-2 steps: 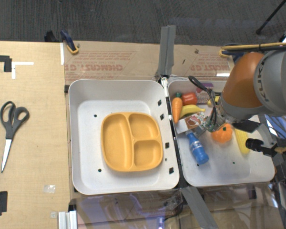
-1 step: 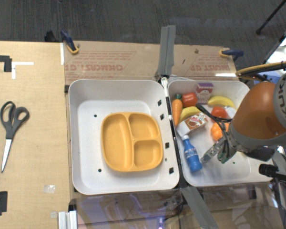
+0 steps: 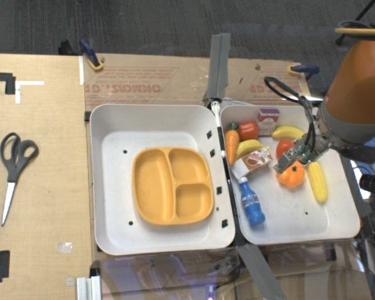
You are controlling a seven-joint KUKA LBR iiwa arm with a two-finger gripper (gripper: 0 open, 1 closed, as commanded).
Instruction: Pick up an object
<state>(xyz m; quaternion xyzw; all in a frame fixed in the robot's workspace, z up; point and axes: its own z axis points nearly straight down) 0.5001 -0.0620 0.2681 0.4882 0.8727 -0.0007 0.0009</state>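
My gripper (image 3: 295, 162) hangs low over the middle of the right bin (image 3: 337, 227), open, with its fingers set just above an orange fruit (image 3: 292, 177) and nothing held between them. A red tomato (image 3: 285, 147) sits right behind the gripper, and a yellow corn cob (image 3: 317, 181) lies just to its right. To its left rests a red and white packet (image 3: 256, 160). The grey arm with its orange band (image 3: 360, 74) comes in from the upper right and hides the bin's far right corner.
The right bin also holds a carrot (image 3: 231, 145), a red pepper (image 3: 247, 130), a banana (image 3: 288, 132), a purple and white box (image 3: 269, 116) and a blue bottle (image 3: 252, 204). A yellow divided plate (image 3: 173, 185) sits in the left bin (image 3: 106, 167). Scissors (image 3: 14, 161) lie on the bench at left.
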